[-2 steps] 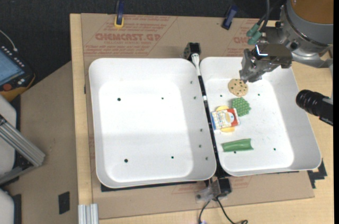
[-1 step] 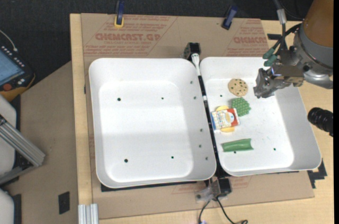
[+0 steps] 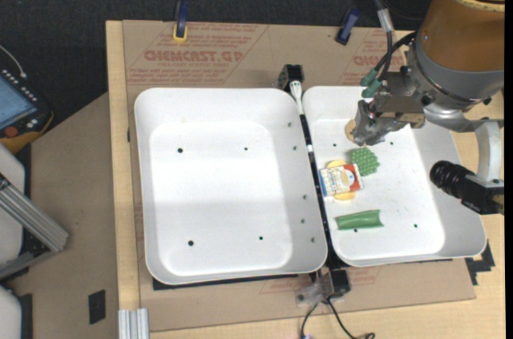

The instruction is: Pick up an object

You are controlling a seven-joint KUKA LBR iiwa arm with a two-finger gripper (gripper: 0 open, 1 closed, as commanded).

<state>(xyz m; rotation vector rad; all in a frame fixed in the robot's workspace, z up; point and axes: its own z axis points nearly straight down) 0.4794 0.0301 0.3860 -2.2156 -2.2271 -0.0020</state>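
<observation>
fingers [image 3: 367, 139] hang above white bins [image 3: 216, 185] on cardboard [image 3: 120, 129].

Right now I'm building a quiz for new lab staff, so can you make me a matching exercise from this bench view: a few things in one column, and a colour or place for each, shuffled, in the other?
Things:
1. flat bar
2. round bumpy piece
3. small packet
4. gripper

Descriptions:
A. white with yellow and red markings, close to the divider between the bins
B. plain green, nearest the front rim of the right bin
C. at the end of the arm, above the rear part of the right bin
D. green and knobbly, just beside the packet

Pairs: 1-B, 2-D, 3-A, 4-C
</observation>
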